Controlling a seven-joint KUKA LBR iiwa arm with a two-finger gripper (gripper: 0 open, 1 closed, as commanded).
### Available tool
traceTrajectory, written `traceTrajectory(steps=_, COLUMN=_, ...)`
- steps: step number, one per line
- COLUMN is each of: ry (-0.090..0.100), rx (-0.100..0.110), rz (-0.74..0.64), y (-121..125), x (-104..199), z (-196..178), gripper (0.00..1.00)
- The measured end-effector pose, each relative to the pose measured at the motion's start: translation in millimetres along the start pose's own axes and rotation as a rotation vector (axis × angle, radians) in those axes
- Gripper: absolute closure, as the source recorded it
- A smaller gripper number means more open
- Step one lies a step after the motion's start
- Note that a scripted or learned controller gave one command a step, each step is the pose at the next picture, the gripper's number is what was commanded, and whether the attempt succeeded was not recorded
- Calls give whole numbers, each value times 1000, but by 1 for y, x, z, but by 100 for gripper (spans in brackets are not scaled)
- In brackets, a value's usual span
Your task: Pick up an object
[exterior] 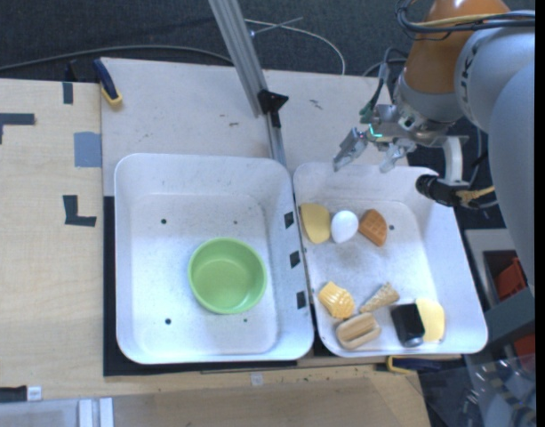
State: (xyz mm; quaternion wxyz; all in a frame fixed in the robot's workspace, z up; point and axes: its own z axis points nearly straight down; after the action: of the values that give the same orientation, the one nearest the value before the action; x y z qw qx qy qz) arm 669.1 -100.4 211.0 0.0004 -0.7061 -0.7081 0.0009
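Note:
My gripper (368, 157) hangs open over the far edge of the right bin (450, 247), with nothing between its fingers. Below it in that bin lie a yellow piece (315, 223), a white egg-like ball (344, 226) and an orange-brown piece (373, 227) in a row. Nearer the front lie a yellow ridged piece (336, 300), a tan wedge (380, 297), a hot-dog bun (357, 330), a black block (407, 324) and a yellow block (431, 319).
The left bin (139, 238) holds a green bowl (227, 276). A slanted metal pole (241, 47) rises behind the bins, its base near the divide. Cables run across the bench's far side.

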Motion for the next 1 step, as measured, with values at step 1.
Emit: traceTrajectory(steps=1, ry=0, rx=4, rz=1, y=-4, x=-1, z=44, gripper=0)
